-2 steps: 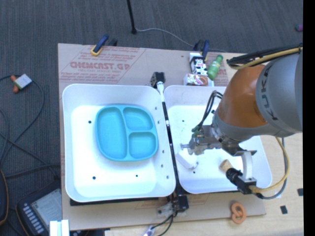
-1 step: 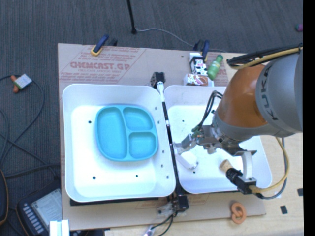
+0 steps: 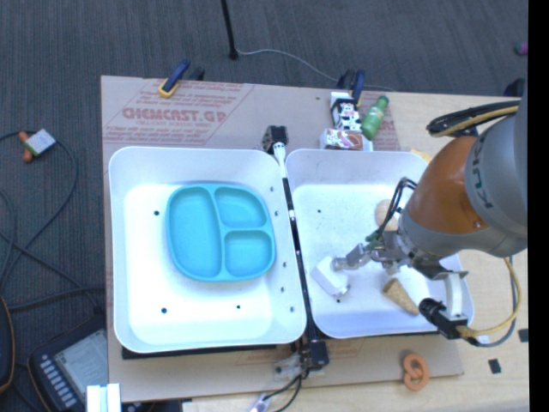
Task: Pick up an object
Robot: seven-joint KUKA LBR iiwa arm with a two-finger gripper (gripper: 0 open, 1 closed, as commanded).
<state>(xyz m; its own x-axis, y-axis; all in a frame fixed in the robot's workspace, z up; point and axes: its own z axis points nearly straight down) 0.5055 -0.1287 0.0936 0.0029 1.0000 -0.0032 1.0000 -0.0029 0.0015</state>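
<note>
orange ring (image 3: 415,370): on table (image 3: 360,376), front edge, just outside right bin
right bin (image 3: 319,320): white; holds tan wedge-shaped object (image 3: 400,294) near front right, small white flat piece (image 3: 327,277) front centre, pale round object (image 3: 385,210) partly hidden by arm
gripper (image 3: 350,263): low in right bin, just above and right of white piece; nothing seen between fingers; open or closed, cannot tell
arm (image 3: 459,200): grey, orange band, over bin's right side
left bin (image 3: 137,316): blue three-compartment plate (image 3: 220,232), centred
far edge: green bottle (image 3: 373,118), blue clamp (image 3: 174,77)
</note>
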